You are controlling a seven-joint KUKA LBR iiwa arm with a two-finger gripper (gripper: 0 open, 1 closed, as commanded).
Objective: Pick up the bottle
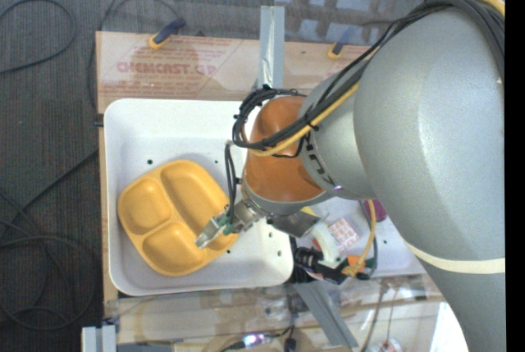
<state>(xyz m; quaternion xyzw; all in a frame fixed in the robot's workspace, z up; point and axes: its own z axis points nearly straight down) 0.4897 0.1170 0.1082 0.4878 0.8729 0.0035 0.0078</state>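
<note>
Bottle (340,237), seemingly the white labelled thing, lies apart from the hand (215,232).

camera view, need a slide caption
Robot gripper at the right edge of a yellow divided tray in the left white bin.

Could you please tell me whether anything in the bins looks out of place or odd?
The yellow three-compartment plastic tray lies skewed in the left white bin, its sides diagonal to the bin's walls. The tool is at the tray's right rim, though the tray is not its target. Nothing looks spilled or broken.
</note>
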